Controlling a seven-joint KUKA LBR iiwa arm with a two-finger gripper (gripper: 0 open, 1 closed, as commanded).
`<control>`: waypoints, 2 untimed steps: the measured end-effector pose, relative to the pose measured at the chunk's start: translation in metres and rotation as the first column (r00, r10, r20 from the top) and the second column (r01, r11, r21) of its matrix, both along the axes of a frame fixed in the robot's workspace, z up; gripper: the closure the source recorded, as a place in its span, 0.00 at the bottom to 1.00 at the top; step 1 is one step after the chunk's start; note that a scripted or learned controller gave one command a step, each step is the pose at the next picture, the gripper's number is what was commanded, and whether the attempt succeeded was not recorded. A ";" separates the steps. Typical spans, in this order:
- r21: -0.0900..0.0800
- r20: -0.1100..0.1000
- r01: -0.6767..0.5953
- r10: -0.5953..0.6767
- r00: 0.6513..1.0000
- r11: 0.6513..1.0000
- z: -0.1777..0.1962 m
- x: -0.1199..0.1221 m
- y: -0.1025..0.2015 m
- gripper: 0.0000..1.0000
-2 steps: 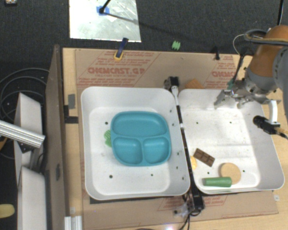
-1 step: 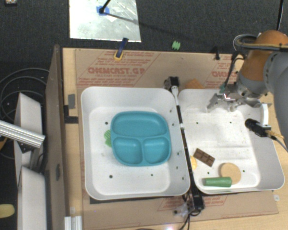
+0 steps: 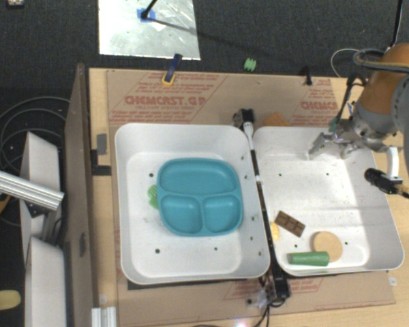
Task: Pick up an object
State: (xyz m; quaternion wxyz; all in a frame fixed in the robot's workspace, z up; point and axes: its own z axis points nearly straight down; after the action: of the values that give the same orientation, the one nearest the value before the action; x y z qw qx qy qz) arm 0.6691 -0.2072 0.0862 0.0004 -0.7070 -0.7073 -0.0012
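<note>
Gripper (image 3: pixel 334 144) hangs over the upper edge of the right bin (image 3: pixel 307 182), upper right of frame; whether its fingers are spread I cannot tell, and nothing shows between them. Pickable pieces lie well apart from it, in that bin's lower corner: a brown bar (image 3: pixel 290 223), a tan disc (image 3: pixel 327 244) and a green stick (image 3: pixel 308 257) touching the disc, so the arm probably needs a long reach down-frame. Left bin (image 3: pixel 133 203) bears a teal tray (image 3: pixel 199 196). Board (image 3: pixel 191 97) beneath reads "CHEMCAST".

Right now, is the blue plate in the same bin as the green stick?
No, the blue plate lies in the left bin; the green stick lies in the right bin.
</note>
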 end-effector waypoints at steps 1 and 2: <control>0.000 -0.002 -0.006 0.006 1.000 1.000 -0.002 -0.031 0.059 0.00; -0.010 0.018 0.000 0.000 1.000 1.000 0.143 0.003 0.008 0.00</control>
State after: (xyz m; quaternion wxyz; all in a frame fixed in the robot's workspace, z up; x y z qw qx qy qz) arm 0.6723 -0.1997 0.2295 -0.0097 -0.7070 -0.7072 -0.0040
